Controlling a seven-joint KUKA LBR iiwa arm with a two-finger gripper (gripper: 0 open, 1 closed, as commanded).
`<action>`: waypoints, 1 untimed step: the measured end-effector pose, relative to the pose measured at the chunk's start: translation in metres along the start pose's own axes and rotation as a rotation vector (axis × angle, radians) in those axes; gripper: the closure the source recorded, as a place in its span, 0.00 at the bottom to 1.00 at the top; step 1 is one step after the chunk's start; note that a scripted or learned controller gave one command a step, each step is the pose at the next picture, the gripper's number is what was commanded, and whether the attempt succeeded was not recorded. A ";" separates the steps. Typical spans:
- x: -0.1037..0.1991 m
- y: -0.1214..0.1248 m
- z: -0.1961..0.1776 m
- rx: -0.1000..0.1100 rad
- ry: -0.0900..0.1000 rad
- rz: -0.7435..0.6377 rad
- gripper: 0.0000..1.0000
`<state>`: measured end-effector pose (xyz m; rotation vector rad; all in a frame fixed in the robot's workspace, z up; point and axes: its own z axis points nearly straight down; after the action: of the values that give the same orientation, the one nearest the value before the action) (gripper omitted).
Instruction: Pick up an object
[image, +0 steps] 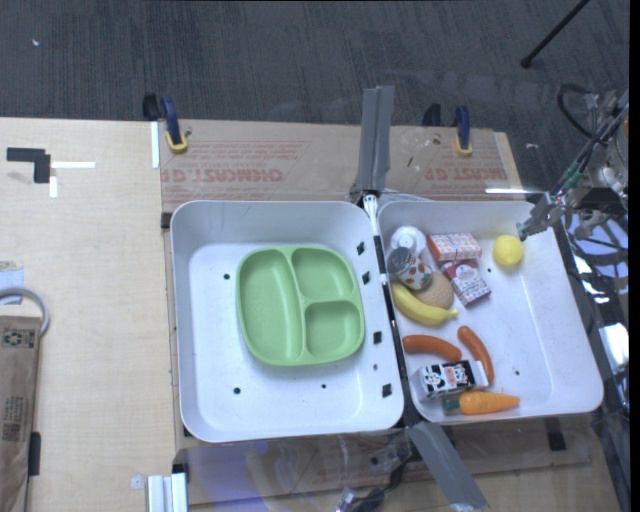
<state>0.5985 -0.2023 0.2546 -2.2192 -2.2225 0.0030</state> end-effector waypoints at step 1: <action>0.031 0.031 0.094 0.000 0.000 -0.095 0.00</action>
<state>0.6288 -0.1712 0.1602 -2.1114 -2.3249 0.0021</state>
